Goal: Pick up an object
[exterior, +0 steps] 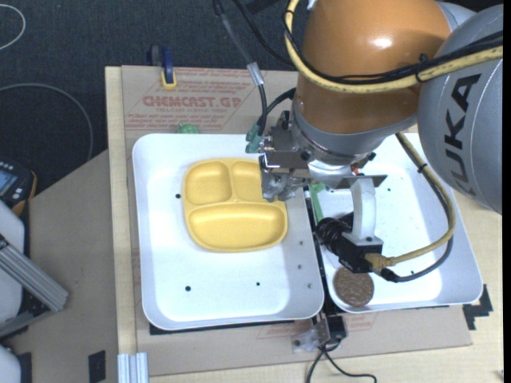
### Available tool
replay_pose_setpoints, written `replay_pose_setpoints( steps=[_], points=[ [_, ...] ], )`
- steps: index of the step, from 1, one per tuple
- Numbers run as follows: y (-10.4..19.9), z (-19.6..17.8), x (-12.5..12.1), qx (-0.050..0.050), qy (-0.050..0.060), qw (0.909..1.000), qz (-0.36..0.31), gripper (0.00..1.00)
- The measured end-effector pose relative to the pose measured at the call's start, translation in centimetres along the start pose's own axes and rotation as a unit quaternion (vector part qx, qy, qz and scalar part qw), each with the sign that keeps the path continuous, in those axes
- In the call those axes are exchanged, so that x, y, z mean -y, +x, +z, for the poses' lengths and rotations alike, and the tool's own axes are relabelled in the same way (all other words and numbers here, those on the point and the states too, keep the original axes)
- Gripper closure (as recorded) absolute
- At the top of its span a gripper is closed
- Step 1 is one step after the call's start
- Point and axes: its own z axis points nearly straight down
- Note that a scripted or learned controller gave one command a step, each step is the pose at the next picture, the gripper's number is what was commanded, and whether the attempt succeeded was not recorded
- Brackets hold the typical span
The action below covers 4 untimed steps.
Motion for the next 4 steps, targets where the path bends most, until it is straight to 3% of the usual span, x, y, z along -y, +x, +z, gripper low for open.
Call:
replay_pose_setpoints(
  steps=[1, 2, 3, 4],
  points=[
    [7.0, 1.4, 0.1, -0.002, -0.003, 1.0000, -0.006, 1.00],
    [6.4, -16.9, 0.1, -0.007, -0.014, 0.9999, -0.003, 1.00],
    [1.9, -11.4, 0.0, -0.001, -0.002, 1.0000, 0.001, 1.00],
    [-4.2, -11.3, 0.0, -0.001, -0.004, 1.0000, 0.002, 1.00]
  ],
)
